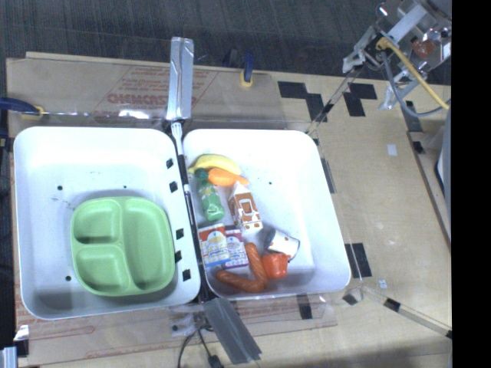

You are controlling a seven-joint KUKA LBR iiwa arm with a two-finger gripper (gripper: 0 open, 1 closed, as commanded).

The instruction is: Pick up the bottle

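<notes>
Up at about one o'clock, the gripper [399, 33] hangs over the bare bench outside both bins, part of it cut off by the top edge. Metal brackets, a yellow cable and thin dark wires crowd around it, and I cannot tell from this view how it is set.

The bottle [209, 196] is a small green one lying in the right bin [307, 198], close against that bin's nine o'clock wall. Just at its twelve o'clock lie a banana [215, 162] and an orange carrot [223, 177], which touches the bottle's top. A small carton [245, 211] sits beside it at three o'clock, and a flat packet [221, 248] lies at its six o'clock. Further toward five o'clock are red and orange toy foods.

The left bin [46, 167] holds a green divided plate [123, 245]. Both bins rest on a tan bench [383, 198] marked with black tape squares, with dark carpet beyond at twelve o'clock.
</notes>
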